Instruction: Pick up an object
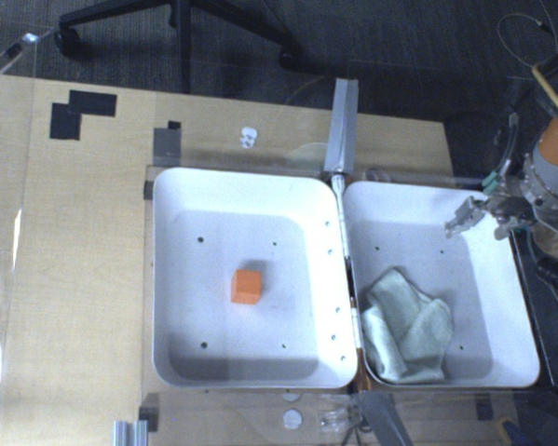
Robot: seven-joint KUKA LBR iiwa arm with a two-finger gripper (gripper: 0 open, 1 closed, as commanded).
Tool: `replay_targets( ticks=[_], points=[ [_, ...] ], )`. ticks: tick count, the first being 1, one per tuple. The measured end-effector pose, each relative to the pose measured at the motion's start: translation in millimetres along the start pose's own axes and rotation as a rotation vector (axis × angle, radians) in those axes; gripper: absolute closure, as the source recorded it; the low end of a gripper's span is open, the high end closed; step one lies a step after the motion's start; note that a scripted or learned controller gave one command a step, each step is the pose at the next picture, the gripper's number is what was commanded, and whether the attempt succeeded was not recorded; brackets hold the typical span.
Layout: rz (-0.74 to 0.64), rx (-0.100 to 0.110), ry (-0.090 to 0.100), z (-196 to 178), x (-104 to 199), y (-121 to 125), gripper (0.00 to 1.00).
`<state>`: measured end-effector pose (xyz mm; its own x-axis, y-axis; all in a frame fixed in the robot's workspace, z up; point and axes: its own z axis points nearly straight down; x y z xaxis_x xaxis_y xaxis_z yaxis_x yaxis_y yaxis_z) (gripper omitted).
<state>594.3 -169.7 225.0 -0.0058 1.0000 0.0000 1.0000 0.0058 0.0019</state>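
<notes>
A small orange cube [247,287] sits near the middle of the left bin [180,249]. A crumpled pale grey-green cloth [407,327] lies in the front part of the right bin [498,313], against the divider side. My gripper [479,223] hangs over the right bin's far right corner, well behind and to the right of the cloth. Its fingers [460,219] stand open with nothing between them. The arm's orange band [555,148] shows at the right edge.
A grey metal post [341,127] stands behind the seam between the bins. Black tape patches [80,112] mark the wooden bench at the far left. Cables and dark hardware crowd the right edge beside the arm.
</notes>
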Motion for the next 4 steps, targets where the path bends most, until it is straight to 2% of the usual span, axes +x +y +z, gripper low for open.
replay_targets(
  ticks=[1, 2, 3, 4],
  points=[
    [-0.288, -0.004, -0.002, -67.8, 14.2, 2.9, 0.0],
    [-0.198, -0.001, 0.0, -14.7, 95.3, 3.8, 0.0],
    [-0.157, 0.001, 0.0, 109.7, 37.3, 28.3, 0.0],
    [-0.16, -0.007, -0.001, 96.7, 38.5, 31.0, 1.0]
  ],
)
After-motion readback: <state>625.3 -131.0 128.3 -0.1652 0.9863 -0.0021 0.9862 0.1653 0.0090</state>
